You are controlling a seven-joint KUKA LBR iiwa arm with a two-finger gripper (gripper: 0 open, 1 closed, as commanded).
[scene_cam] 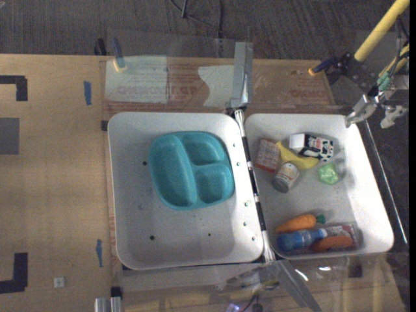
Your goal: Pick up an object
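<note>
The desk (52,194) carried 2 shallow white bins side by side, and the right bin (364,194) serves here as the landmark. Just beside it, across the shared edge, sat the left bin (130,233), which held a teal divided plate (192,169) with 3 compartments.

Inside the right bin, along its far side, a black-and-white carton (312,145) lay touching a yellow banana-shaped toy (296,156). A small reddish packet (266,155) lay near the bin's inner wall, with a small tin can (285,177) tipped just beside it. A pale green lump (329,173) sat near the bin's middle. Toward the near side lay an orange carrot toy (299,223), and closest to the near wall lay a blue bottle (300,240) touching an orange-red item (337,242).

The gripper (383,106) hung outside the right bin, beyond its far outer corner, above the rim and apart from every object. Whether its fingers were apart or together could not be told. Nothing was visibly between them.
</note>
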